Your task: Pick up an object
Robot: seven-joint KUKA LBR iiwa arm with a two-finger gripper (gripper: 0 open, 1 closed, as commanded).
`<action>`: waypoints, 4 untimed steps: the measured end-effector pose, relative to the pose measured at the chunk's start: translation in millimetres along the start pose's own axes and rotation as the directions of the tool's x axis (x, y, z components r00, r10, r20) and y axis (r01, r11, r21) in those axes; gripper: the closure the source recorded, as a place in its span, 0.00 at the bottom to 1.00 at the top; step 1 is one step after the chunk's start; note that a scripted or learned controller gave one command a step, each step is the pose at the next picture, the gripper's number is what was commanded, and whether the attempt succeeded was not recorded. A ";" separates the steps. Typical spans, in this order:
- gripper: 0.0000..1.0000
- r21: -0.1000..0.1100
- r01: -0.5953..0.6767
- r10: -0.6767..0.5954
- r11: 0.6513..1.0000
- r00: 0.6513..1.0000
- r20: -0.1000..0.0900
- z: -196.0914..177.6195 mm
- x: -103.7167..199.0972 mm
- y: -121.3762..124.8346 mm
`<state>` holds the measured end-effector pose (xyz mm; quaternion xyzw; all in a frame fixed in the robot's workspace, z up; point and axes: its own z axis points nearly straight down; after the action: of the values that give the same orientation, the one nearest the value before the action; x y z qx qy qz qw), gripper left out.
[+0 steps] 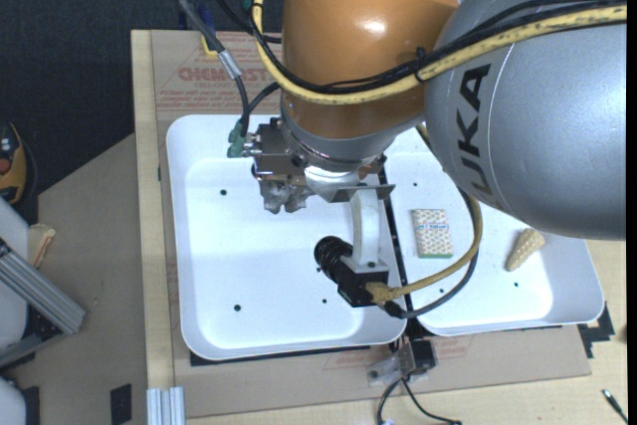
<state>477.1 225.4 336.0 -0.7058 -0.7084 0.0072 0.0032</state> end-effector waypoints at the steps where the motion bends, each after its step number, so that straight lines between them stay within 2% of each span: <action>1: 1.00 -0.034 -0.002 0.002 0.999 1.000 -0.016 -192.0 -2.3 -0.2; 2: 1.00 -0.021 -0.011 0.011 1.000 1.000 -0.006 -200.5 -73.8 -0.4; 3: 1.00 0.002 -0.001 0.001 1.000 1.000 0.000 -42.6 -23.2 54.0; 4: 1.00 -0.001 0.000 0.000 1.000 1.000 -0.002 37.2 0.5 26.0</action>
<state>502.5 225.8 298.5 -0.7059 -0.7082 0.0060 0.0034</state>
